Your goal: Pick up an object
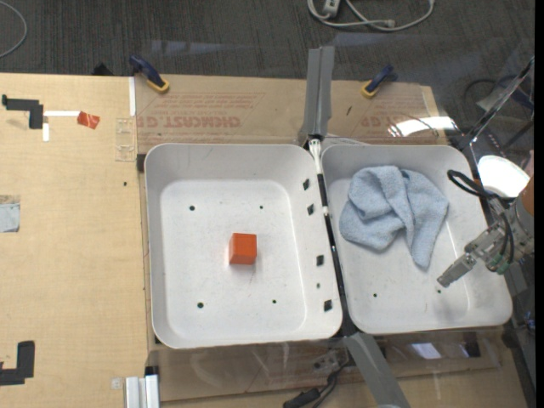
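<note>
Soft blue-grey cloth (393, 214) lies crumpled in the right white bin (425, 313), bunched toward the bin's upper middle, with one fold trailing down on its right side; it looks limp, thick like towelling, heaped in loose ridges with no firm edge. An orange-red block (243, 249) sits alone near the centre of the left white bin (221, 168), squarish, small, with crisp faces and a lighter top — well apart from every wall.

The gripper (455, 272) hangs low at the right bin's lower right, pointing down and to the left, over bare bin floor; it is near the cloth's trailing fold but apart from it, and nothing sits between its fingers; whether those fingers are spread or closed is too small and blurred to tell.

Judging the risks: a descent where it now hovers would likely meet only the floor and come up with nothing; a pinch on the cloth could catch a single thin fold, which may slip out or drag the whole heap — soft fabric gives no sure hold; the block, though rigid and easier to clamp, lies in the other bin, across the divider (321, 219), so a reach there might clip the raised rims between.
</note>
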`<control>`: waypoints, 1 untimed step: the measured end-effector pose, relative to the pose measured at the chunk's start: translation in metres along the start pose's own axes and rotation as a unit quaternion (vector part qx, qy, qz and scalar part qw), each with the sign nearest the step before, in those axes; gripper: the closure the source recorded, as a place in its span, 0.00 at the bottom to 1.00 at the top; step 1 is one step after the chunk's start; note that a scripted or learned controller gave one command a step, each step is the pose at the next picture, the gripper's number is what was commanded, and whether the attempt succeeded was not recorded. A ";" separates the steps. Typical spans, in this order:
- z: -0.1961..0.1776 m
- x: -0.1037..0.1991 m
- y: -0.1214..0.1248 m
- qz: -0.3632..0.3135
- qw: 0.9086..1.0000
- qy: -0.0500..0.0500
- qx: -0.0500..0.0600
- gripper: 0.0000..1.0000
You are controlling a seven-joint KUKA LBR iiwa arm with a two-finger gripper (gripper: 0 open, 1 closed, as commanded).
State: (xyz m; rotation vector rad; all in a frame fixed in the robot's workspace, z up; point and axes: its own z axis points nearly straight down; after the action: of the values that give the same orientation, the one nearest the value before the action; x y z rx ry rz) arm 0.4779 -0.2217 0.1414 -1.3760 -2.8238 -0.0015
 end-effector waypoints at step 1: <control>0.039 -0.009 0.012 0.063 0.998 0.000 0.000 0.00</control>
State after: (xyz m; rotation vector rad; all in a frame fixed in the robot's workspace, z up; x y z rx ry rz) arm 0.4927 -0.2217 0.1028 -1.5524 -2.7308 -0.0010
